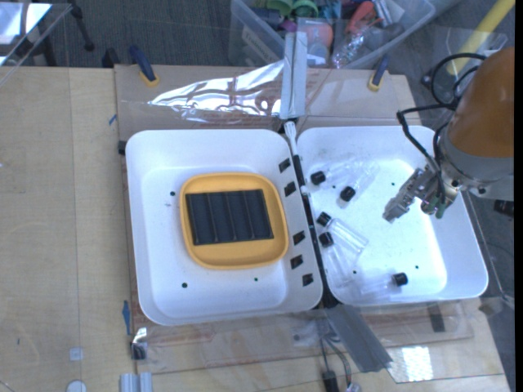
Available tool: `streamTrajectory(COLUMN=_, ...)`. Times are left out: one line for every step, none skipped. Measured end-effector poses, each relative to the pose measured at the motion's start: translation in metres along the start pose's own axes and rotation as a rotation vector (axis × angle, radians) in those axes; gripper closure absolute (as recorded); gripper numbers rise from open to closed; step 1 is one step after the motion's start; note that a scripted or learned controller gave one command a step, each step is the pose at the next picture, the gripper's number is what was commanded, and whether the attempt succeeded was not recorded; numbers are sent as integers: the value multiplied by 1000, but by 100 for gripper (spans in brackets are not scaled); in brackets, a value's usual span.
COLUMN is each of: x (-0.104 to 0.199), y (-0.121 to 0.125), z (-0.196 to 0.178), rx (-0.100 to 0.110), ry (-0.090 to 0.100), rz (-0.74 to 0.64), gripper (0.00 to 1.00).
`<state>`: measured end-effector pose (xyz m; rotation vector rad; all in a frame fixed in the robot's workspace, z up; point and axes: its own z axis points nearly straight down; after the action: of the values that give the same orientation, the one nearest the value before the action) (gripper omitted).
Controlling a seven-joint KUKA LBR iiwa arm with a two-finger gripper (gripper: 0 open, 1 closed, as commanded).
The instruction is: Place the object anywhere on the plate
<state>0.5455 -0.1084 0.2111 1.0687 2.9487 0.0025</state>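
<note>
The light was bright and even over my bench. The two white bins (147, 219) shone almost too white. The crinkly plastic sheet (221, 96) behind them glared. My orange band (490, 96) looked blurry up close. Shadows were soft and small.

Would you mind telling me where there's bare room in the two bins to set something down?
In the left bin, bare white floor rings the yellow plate. In the right bin, the near-right floor below the gripper is open. Crowded: the clear vials beside the divider.
</note>
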Motion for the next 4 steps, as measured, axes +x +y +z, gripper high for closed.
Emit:
streamTrajectory(x=63, y=-27, z=26, rx=1, ry=3, rz=-105, gripper=100)
streamTrajectory(x=20, y=-77, z=-57, rx=1, ry=-1, rz=-304, gripper=100)
streamTrajectory(x=8, y=-93, z=-39, rx=2, ry=4, rz=-365, gripper=100)
streamTrajectory(x=-25, y=-130, z=-81, rx=1, ry=-3, rz=-448, gripper=100)
